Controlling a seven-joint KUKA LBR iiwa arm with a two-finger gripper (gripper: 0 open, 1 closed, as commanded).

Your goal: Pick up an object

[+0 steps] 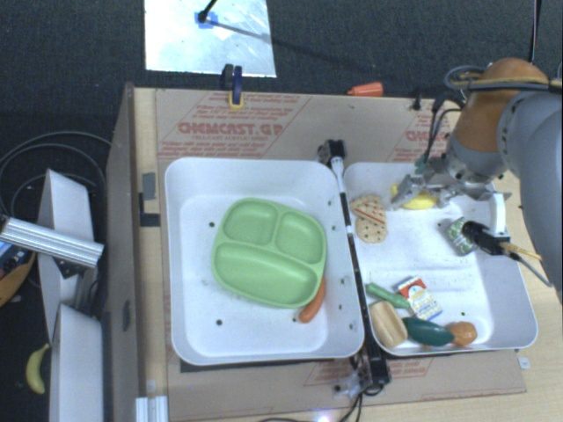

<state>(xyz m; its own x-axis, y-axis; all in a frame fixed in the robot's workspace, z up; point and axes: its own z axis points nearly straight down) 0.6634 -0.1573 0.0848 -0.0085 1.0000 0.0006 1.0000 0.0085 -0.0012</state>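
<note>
Gripper (422,192) fingers obscured over yellow object (423,203).

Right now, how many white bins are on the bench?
2. The left bin holds a green tray; the right bin sits beside it, with small items and the gripper above its far end.

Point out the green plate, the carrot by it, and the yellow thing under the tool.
green plate (268,253), camera view, on its large lower compartment
carrot (311,304), camera view, mid-length
yellow thing (422,203), camera view, on its visible middle
</note>
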